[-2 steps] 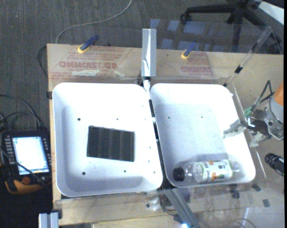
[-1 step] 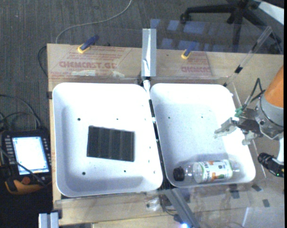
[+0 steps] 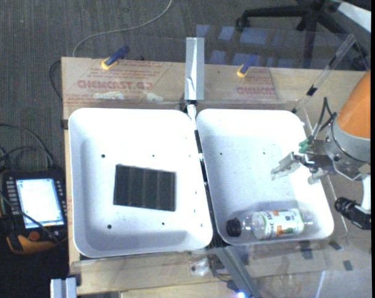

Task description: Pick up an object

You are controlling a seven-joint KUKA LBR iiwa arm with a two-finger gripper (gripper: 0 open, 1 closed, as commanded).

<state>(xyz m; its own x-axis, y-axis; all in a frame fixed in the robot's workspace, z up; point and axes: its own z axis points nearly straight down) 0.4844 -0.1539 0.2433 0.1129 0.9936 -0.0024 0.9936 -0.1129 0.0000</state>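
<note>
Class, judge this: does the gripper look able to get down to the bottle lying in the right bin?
Probably yes. The gripper hangs over the right bin, and the bottle lies uncovered, though close along the bin's near wall.

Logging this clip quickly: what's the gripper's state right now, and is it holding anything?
Gripper: open, nothing between its fingers; it hangs over the right bin, up-view from the lying bottle.

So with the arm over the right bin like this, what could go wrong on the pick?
The bottle lies on its side against the near wall of the right bin, so the fingers may have little room on that side. Being round, it could roll away when touched. The gripper is apart from the bottle, further up the bin, so closing here would likely catch nothing.
</note>
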